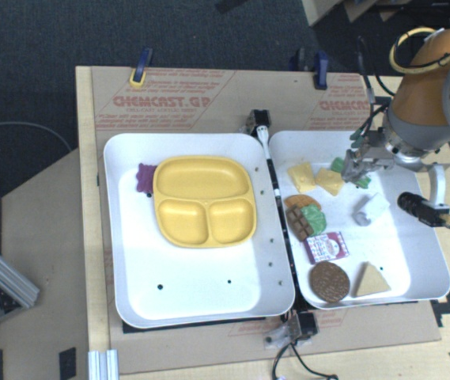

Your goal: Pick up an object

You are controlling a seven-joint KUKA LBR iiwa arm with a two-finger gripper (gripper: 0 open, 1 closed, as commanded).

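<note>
My gripper [358, 174] hangs over the upper middle of the right bin [414, 248]. It sits just right of a yellow cheese piece [329, 182] and a small green thing [338, 165]. A second pale yellow wedge [302, 176] lies further left. Below are a brown waffle-like cookie on a green piece [302, 215], a purple-and-white packet [327, 247], a round brown cookie [330, 281] and a tan wedge [372, 279]. A small grey piece [364, 214] lies below the gripper. Nothing shows between the fingers.
The left bin [130, 275] holds a yellow three-compartment plate [205, 199] with a purple thing [145, 178] at its left edge. The bins sit on a cardboard-covered bench [90, 212] with clamps [138, 68] at the back.
</note>
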